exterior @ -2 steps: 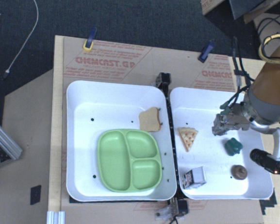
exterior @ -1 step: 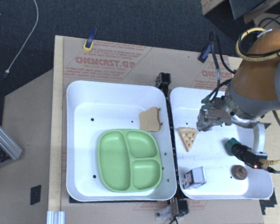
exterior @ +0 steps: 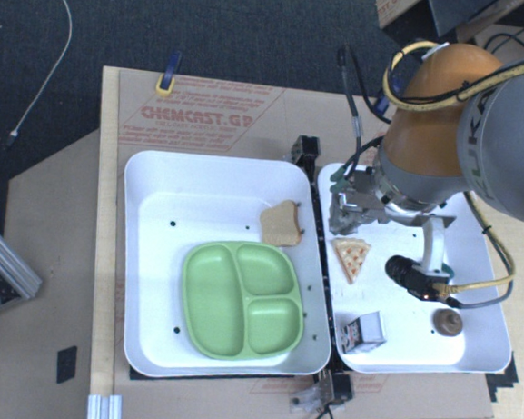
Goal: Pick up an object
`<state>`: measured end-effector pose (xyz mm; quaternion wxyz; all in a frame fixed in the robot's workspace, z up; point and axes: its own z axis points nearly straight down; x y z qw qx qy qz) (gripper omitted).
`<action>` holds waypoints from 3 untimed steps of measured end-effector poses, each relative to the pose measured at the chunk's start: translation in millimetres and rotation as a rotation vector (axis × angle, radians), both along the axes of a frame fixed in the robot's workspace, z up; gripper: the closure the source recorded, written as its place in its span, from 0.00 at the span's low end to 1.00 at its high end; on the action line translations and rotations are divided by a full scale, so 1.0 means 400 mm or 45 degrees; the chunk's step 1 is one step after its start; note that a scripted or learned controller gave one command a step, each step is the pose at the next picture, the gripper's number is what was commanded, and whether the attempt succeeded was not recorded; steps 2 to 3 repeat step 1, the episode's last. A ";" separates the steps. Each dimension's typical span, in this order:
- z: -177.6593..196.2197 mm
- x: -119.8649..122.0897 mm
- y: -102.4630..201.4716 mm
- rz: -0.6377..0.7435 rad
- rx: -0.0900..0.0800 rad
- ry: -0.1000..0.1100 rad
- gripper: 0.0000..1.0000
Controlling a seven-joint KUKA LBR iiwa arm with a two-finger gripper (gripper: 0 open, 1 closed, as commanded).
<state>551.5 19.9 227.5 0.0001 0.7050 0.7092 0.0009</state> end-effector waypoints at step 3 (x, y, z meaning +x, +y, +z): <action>0.016 0.069 0.125 0.000 0.000 -0.003 1.00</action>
